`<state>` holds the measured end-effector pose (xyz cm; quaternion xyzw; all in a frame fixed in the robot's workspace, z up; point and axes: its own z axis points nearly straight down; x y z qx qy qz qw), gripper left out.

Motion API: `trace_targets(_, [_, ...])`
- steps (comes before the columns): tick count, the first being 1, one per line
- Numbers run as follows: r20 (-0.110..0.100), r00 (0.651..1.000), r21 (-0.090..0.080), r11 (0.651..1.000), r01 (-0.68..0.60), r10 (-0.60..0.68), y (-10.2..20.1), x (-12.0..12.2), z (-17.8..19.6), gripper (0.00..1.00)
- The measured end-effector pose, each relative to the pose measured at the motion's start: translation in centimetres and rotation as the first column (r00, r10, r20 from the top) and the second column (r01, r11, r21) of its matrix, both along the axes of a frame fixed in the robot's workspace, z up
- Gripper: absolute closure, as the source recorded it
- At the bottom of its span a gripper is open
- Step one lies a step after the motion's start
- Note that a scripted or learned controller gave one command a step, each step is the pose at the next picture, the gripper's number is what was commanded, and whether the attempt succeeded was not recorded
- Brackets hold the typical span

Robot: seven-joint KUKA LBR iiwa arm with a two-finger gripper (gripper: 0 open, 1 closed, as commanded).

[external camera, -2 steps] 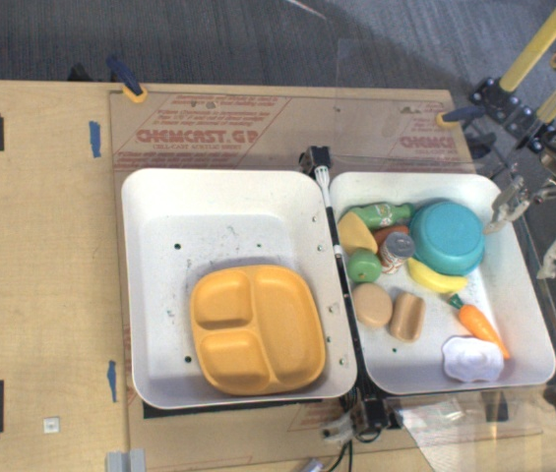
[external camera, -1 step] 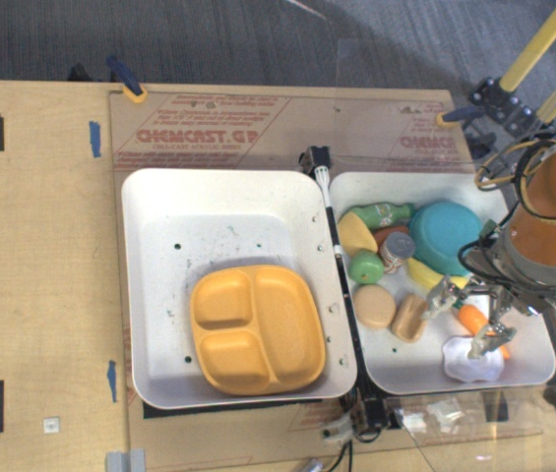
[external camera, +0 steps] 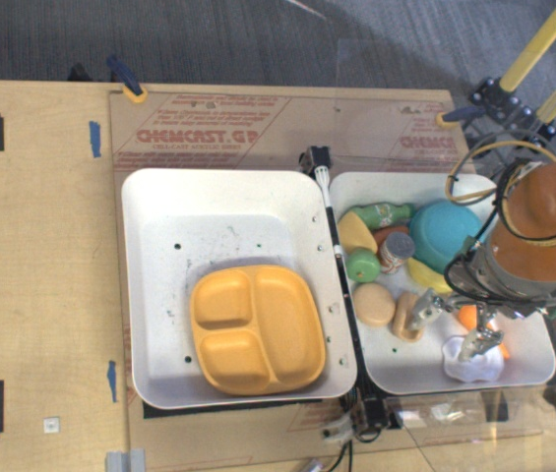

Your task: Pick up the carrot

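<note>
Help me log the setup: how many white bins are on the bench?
2. The left bin holds a yellow divided tray; the right bin, touching it, holds the toy foods, with the claw low inside it.

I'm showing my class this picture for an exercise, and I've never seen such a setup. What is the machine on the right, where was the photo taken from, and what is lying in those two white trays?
The photo comes from a single fixed camera above the bench, looking down at a slant. The grey and orange shape at the right is a robot arm; its gripper hangs low over the right bin. That bin holds toy foods and small things: a teal bowl, a green bottle, a yellow piece, a beige bun-like piece, and an orange bit, probably the carrot, right by the gripper. Whether it is gripped is unclear. The left bin holds a yellow divided plate.
</note>
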<state>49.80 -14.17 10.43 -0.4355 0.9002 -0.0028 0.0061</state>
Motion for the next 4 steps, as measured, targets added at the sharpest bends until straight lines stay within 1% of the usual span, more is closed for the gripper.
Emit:
trace_targets(1, [0.007, 1.0, 0.005, 1.0, -0.004, 0.003, 0.4, 0.2, 1.0, 1.0])
trace_targets(2, [0.017, 0.989, -0.002, 0.989, -0.148, 0.148, -0.4, -0.3, -0.3, 1.0])
trace_targets(3, [0.028, 0.988, -0.002, 0.989, -0.15, 0.15, -0.1, 0.1, 0.9, 1.0])
trace_targets(4, [0.033, 0.988, 0.001, 0.988, -0.152, 0.151, 0.2, 0.3, 1.8, 1.0])
